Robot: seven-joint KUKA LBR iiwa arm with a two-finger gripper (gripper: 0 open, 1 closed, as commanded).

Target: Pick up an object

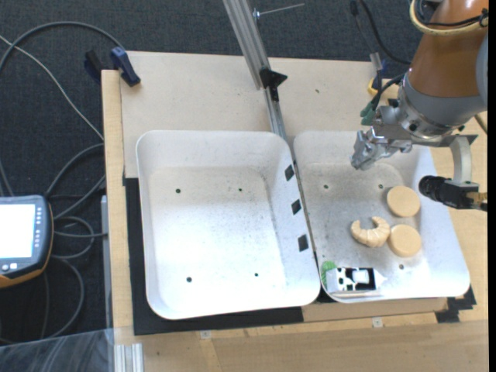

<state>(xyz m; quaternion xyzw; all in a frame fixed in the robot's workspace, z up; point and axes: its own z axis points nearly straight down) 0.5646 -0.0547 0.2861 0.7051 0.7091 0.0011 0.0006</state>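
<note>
Card (356,278) is seen nearest in rt bin (442,285); croissant (370,232) and two discs beyond. Gripper (363,158) is poised far side, nothing held; opening can't be told.

A wooden bench (194,91) carries an aluminium rail (246,33) — slanting down between the bins. A blue clamp (124,64) grips its far-left corner; a teach pendant (22,235) and grey cables (46,45) lie on dark carpet (62,6).
</note>
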